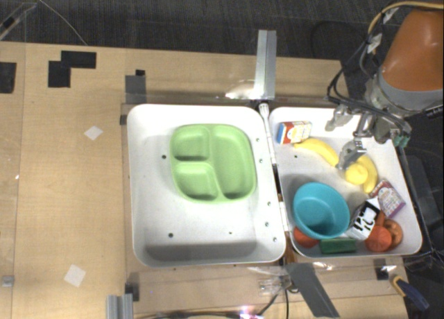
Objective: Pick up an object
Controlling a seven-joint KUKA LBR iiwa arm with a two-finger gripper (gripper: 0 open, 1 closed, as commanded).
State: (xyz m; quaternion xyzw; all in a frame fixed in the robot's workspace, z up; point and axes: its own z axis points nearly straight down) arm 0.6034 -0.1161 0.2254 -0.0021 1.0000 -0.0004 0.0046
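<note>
While the arm (409,47) reaches in from the right of the camera view, its gripper (352,152) hangs over the back half of the right bin (413,231), fingers pointing down right at the banana (341,160). The fingers look slightly spread with the fingertips touching or just above the banana's far end, but honestly I can't tell if they're actually clamped on it or just sitting there, so I won't call it a grab.

Taking the banana as the landmark: it lies at a slant across the middle of the right bin, pale end toward the left, fatter yellow end toward the right wall. Just behind it and to the left sits a small red and white carton (294,132), tucked near the back left corner. In front of the banana is a blue bowl (320,209), upright, open side up. In front and to the right of the banana there's a little purple packet (388,198), then a black and white packet (365,219) beside the bowl, and an orange-red fruit thing (383,236) in the front right corner. A green block (338,245) lies at the bowl's front edge, with something orange (302,236) peeking out beside it.

Well to the left of the banana, the left bin (149,193) holds a green divided tray (211,161) lying flat, three compartments, nothing in them.
</note>
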